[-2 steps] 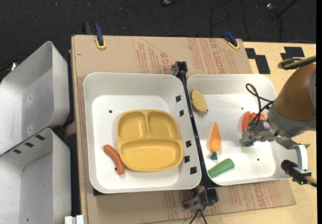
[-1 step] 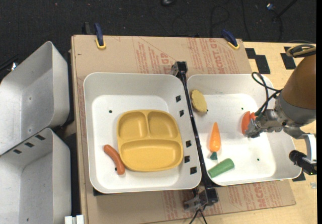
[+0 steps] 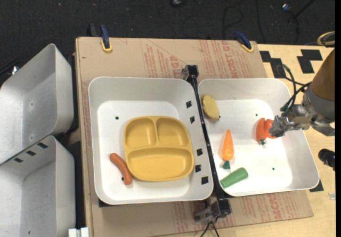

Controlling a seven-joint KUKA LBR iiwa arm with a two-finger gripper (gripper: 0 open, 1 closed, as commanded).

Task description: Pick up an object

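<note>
1. The arm (image 3: 325,92) is cut off by the picture's right edge.
2. The gripper (image 3: 273,128) partly covers a red-orange object (image 3: 261,129); its kind cannot be told, nor whether the fingertips clasp it.
3. Two white tubs (image 3: 32,140) at left run past the left and near edges.

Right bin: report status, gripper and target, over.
Gripper low in right bin, at red-orange object; grasp unconfirmed. Carrot, green cucumber, yellow potato lie apart. Nothing in the way.
</note>
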